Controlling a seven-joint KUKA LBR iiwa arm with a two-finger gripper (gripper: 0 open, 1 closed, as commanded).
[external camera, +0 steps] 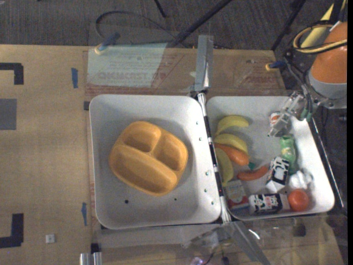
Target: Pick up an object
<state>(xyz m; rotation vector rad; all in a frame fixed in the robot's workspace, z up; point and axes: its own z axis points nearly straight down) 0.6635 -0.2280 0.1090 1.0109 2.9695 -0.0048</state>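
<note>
Objects [248, 170] lie unpicked in your right bin [321, 164].
Gripper [278, 127] hovers at its far side; I cannot tell its grip.

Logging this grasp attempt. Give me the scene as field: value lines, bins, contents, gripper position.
left bin: orange compartment tray
right bin: bananas, green bottle, milk carton, tomato, carrot, other small items
gripper: over right bin's far right part, above the green bottle
finger state: cannot tell
held object: none visible
</note>
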